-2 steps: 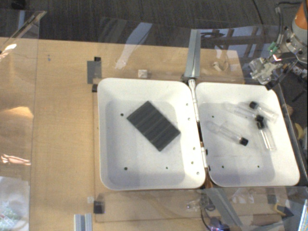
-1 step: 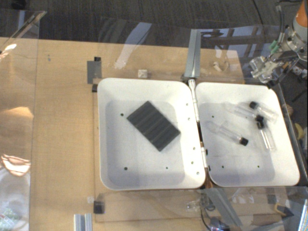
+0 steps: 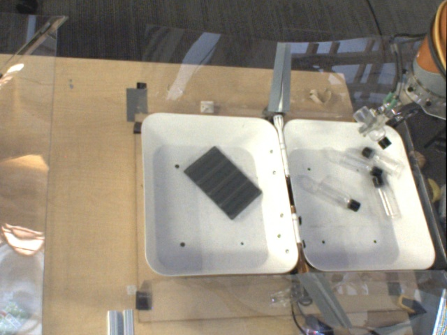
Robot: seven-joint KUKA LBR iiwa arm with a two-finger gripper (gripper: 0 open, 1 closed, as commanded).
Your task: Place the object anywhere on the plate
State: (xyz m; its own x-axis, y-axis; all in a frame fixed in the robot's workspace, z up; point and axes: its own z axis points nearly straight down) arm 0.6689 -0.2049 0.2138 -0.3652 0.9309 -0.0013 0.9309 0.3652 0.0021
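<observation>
Tubes (image 3: pixel 349 180) lie loose in our right bin (image 3: pixel 419 257); the dark plate (image 3: pixel 222 182) waits left. Our gripper (image 3: pixel 374 121) hovers at the rim, jaw state unclear. We judge picking comes next.

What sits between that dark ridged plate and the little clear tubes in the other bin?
In the camera view, the two bins' touching rims separate the dark plate in the left bin from the clear tubes in the right bin. Otherwise it is bare white bin floor.

grey arm (image 3: pixel 427 89), orange band (image 3: pixel 431 49), silver gripper (image 3: pixel 372 121)
</observation>
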